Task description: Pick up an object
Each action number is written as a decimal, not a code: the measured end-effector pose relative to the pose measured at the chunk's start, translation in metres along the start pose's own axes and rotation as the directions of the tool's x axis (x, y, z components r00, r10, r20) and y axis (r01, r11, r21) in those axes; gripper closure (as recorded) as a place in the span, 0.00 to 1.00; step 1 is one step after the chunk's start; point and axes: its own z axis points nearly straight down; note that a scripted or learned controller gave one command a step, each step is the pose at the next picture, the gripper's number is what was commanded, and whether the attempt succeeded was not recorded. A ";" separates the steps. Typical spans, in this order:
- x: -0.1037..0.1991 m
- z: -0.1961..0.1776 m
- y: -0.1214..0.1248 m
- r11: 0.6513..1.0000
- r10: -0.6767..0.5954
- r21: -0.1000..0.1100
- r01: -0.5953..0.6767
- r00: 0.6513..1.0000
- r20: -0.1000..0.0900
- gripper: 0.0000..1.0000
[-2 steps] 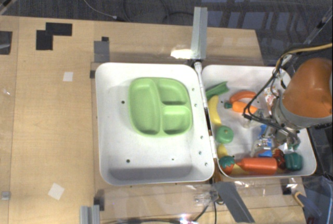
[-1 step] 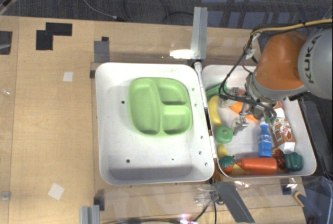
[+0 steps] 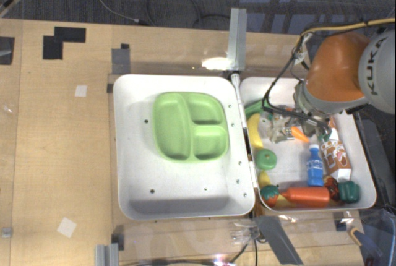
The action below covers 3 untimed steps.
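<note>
My gripper (image 3: 286, 129) is down inside the right bin (image 3: 365, 163), under the orange wrist band, over the bin's upper middle. A small orange piece (image 3: 299, 133) lies right beside it on the right, and I cannot tell whether they touch. A yellow banana (image 3: 254, 132) lies just left of the gripper along the bin's left wall. Below it sit a round green toy (image 3: 266, 159) and a blue bottle (image 3: 315, 166). A long red-orange item (image 3: 307, 196) lies along the bin's front edge.
A brown carton (image 3: 336, 157) and a dark green object (image 3: 349, 191) sit at the right bin's right side. A green divided plate (image 3: 189, 125) lies in the left bin (image 3: 133, 159). A cable loops from the arm over the right bin's back.
</note>
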 end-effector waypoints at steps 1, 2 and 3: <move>-0.032 -0.154 -0.013 0.990 -0.142 0.001 0.142 0.990 -0.005 1.00; -0.030 -0.147 -0.012 0.990 -0.142 -0.004 0.142 0.990 -0.017 0.00; 0.042 -0.041 -0.012 0.997 -0.077 -0.007 0.076 0.997 -0.030 0.00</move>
